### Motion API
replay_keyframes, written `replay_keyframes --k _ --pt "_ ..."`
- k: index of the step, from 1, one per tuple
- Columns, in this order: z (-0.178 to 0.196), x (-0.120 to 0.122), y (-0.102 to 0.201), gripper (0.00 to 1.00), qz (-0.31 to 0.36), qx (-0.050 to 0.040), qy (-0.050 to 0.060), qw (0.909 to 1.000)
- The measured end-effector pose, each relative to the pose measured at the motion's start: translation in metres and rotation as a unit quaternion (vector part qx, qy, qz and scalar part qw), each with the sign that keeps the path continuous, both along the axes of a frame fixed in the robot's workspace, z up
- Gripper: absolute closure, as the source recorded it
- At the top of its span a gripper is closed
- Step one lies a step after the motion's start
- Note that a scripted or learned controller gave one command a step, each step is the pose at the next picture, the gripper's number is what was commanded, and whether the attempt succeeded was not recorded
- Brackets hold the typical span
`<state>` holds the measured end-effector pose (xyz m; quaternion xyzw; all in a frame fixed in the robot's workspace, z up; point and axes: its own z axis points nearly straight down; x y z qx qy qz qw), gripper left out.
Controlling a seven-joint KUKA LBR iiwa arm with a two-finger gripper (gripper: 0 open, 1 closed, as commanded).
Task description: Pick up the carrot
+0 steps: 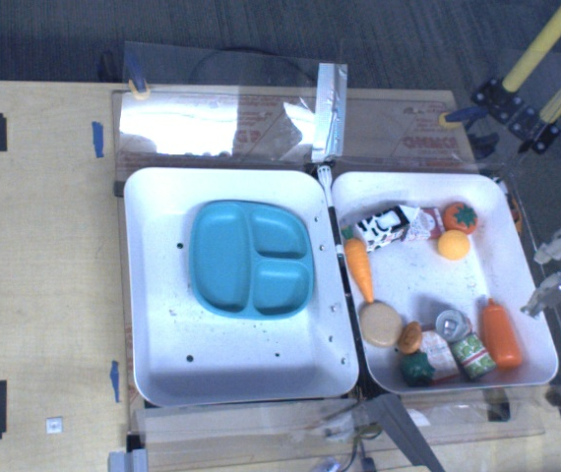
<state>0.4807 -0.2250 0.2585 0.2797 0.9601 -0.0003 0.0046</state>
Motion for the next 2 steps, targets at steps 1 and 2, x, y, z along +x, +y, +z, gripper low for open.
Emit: replay_keyframes --k 1,2 --pt "-0.095 0.000 0.003 0.00 0.034 0.0023 0.005 0.9994" --pt "-0.144 0.005 0.017 0.00 0.042 -0.0035 -0.005 0.9991"
